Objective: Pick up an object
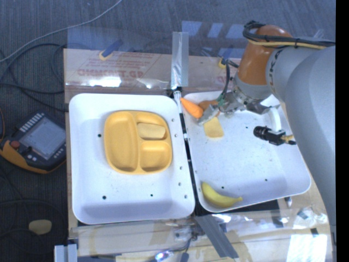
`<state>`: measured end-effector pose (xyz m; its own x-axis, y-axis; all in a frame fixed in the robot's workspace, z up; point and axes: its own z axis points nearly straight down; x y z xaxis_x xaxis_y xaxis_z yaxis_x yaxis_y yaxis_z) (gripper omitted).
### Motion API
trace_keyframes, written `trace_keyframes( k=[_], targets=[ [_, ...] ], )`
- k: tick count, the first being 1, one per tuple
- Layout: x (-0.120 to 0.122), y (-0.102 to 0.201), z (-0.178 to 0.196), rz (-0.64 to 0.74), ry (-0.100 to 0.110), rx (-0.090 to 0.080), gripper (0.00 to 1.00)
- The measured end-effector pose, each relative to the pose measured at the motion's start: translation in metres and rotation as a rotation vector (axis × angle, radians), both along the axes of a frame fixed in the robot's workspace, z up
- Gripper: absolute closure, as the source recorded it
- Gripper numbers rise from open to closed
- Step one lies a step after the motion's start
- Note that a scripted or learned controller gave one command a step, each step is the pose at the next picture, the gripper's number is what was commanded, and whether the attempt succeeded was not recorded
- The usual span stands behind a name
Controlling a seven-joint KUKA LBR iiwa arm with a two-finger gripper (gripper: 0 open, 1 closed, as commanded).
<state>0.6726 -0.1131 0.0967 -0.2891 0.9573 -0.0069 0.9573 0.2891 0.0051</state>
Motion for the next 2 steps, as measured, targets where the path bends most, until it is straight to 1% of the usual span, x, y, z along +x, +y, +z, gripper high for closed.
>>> trace_keyframes(
  k=[1, 2],
  targets=[
    [-0.017, 0.006, 0.002, 0.164, -0.027, -0.007, 0.00],
    [-0.004, -0.009, 0.000, 0.308, 0.024, 0.013, 0.00]
  ],
)
